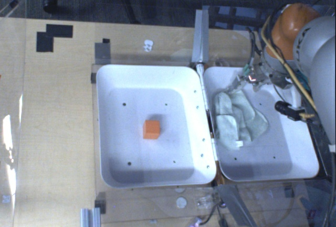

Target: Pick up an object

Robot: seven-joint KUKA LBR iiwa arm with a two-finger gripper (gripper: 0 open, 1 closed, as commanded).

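An orange cube (151, 129) sat near the middle of the left bin (113, 168), its edges turned only slightly off the bin's walls; being a cube, it had no long axis. A pale green cloth (236, 118) lay crumpled in the right bin (294, 165), stretched roughly from the far wall toward the near one. The gripper (251, 75) hung over the cloth's far end; its state could not be told.

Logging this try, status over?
Gripper over the right bin, at the cloth's top end. Orange block alone in left bin, untouched. Nothing blocking either.
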